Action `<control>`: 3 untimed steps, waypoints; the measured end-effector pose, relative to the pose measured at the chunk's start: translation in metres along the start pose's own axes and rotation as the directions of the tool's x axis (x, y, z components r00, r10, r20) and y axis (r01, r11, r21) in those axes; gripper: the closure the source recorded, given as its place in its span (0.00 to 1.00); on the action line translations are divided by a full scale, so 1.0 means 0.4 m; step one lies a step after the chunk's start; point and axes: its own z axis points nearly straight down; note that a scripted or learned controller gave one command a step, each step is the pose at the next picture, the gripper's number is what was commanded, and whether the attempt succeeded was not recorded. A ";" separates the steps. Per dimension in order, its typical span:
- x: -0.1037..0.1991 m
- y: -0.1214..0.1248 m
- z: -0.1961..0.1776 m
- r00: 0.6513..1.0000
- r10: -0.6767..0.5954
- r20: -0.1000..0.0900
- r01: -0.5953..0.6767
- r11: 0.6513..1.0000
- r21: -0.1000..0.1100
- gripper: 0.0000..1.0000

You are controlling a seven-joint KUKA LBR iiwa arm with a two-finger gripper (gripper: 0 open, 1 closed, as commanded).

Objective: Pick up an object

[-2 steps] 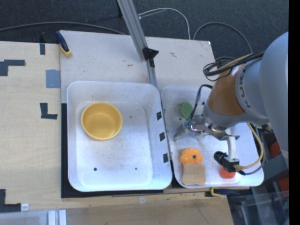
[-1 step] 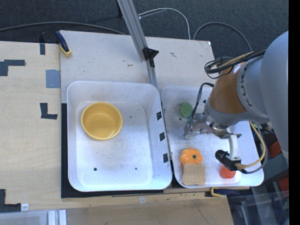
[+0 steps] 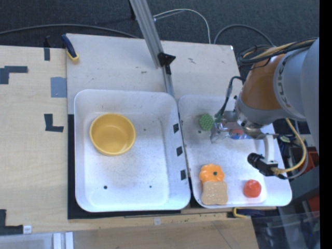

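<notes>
In the right bin (image 3: 270, 198) lie a small green object (image 3: 206, 121) at the upper left, an orange toy (image 3: 211, 173) and a tan bread slice (image 3: 214, 193) at the front, and a red ball-like piece (image 3: 252, 188) at the front right. My gripper (image 3: 217, 132) hangs low over the right bin, just right of and slightly below the green object, close to it. The grey and orange arm (image 3: 264, 95) covers the bin's upper right part. Something red and blue (image 3: 236, 134) peeks out under the wrist.
A yellow bowl (image 3: 112, 134) sits in the left bin (image 3: 129, 191), toward its upper left. A metal pole (image 3: 148, 22) slants up from the ridge between the bins. Cables run behind the bins and along the arm's right side.
</notes>
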 end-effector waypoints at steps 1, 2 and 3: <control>0.002 -0.019 -0.118 1.000 0.000 0.000 0.000 1.000 0.000 1.00; 0.003 -0.018 -0.169 1.000 0.000 -0.001 0.000 1.000 0.002 1.00; 0.138 0.055 -0.165 1.000 -0.006 -0.002 0.006 1.000 0.003 1.00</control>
